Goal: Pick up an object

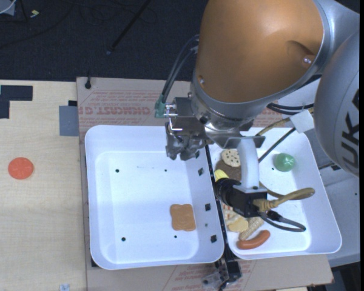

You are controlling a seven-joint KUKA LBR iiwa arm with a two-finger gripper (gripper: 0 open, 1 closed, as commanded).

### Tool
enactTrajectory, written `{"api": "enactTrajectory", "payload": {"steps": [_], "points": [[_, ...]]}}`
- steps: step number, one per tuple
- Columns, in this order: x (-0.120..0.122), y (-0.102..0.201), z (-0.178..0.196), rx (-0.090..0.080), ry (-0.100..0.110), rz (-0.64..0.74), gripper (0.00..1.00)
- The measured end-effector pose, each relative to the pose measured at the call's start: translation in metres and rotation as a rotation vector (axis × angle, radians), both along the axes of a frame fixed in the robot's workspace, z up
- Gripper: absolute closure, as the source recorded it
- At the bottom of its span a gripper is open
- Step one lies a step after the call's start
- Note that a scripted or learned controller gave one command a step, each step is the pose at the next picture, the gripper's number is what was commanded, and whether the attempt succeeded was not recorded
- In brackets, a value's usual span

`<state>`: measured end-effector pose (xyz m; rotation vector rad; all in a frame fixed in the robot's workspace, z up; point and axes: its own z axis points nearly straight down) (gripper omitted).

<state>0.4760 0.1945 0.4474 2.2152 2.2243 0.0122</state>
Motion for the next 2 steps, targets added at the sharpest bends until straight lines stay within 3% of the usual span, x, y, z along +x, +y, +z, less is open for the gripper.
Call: {"api": "enactTrajectory", "payload": {"steps": [1,2], "points": [[-0.0004,0.052,0.0961,0.001,0.0,0.001,1.0],[-0.0007,0.0499,0.0899,-0.005,0.011,-0.002,0.0]]}}
